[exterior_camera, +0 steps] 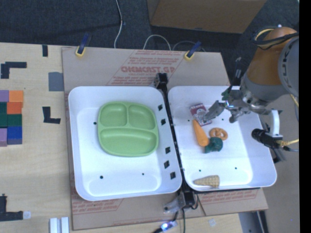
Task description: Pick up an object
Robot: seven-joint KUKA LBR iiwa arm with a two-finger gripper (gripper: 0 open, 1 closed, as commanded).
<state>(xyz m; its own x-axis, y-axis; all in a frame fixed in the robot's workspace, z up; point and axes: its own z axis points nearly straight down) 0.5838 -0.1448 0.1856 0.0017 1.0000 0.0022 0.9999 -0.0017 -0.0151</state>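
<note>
the gripper (219, 111) hangs over the upper part of the right bin (243, 171), reaching in from the arm (272, 62) w/ its orange band at the right. whether it's spread or pressed together can't be told from this angle, and nothing shows pinched in it.

just beside the gripper tip, on its left, lies a small red-and-white packet (198, 112) – close enough that touching or not can't be told. below-left of the tip is a toy carrot (200, 134), lying lengthwise. right under the gripper sits a pretzel (218, 132), and just below that a green broccoli piece (214, 145) touching the carrot's lower end. well below the gripper, near the bin's front edge, an ice-cream cone (207, 181) lies on its side.

far to the gripper's left, across the divider – the left bin (82, 169) holds a green sectioned plate (128, 129), flat. further left still, coloured blocks (11, 118) sit stacked at the bench edge. a cardboard box (209, 6) sits behind the bins, above the gripper.
</note>
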